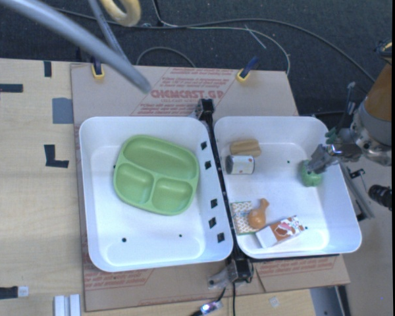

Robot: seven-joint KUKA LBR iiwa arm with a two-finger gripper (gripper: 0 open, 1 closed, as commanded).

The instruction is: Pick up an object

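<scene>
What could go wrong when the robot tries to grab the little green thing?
1. The end effector is at the small green object, which sits close to the right bin's wall; the wall might block a clean grab.
2. The object is small, so it might slip away or get pushed sideways instead of lifted.
3. I cannot tell whether it is gripped, so the arm may rise with nothing.

Arm low, hand angled left.

The green plate takes up much of the left bin. The right bin has open floor in its middle, toys around it.
</scene>
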